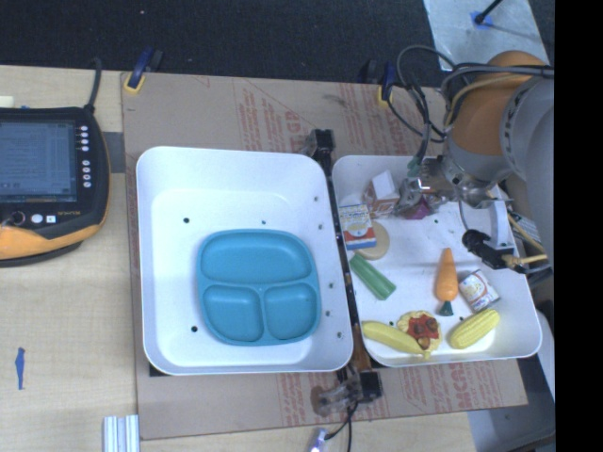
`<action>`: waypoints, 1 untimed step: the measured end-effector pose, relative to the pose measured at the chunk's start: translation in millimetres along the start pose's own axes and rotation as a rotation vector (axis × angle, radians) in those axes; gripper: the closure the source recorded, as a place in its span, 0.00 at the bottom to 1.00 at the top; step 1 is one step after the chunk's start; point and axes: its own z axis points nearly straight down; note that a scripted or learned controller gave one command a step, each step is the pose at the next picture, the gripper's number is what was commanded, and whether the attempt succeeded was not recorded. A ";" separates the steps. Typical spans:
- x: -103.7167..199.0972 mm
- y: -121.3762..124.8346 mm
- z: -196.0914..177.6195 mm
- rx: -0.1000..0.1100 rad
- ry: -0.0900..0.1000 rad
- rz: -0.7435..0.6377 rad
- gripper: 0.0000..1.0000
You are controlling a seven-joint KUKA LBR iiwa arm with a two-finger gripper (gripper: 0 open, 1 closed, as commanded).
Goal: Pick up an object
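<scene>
Reaching in from the right, the arm (490,111) sets its gripper (415,199) low over the far part of the right bin (528,347); how the gripper stands cannot be told. Just beside it lies a small carton (382,191). Nearer the camera lie a carrot (446,274), a green piece (372,276), a banana (391,337), a corn cob (474,329) and a small can (478,290). A blue divided plate (256,285) sits in the left bin (170,186).
</scene>
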 end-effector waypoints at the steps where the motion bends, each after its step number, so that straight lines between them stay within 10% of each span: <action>1: 33.4 -15.9 -40.5 0.003 0.007 -0.002 1.00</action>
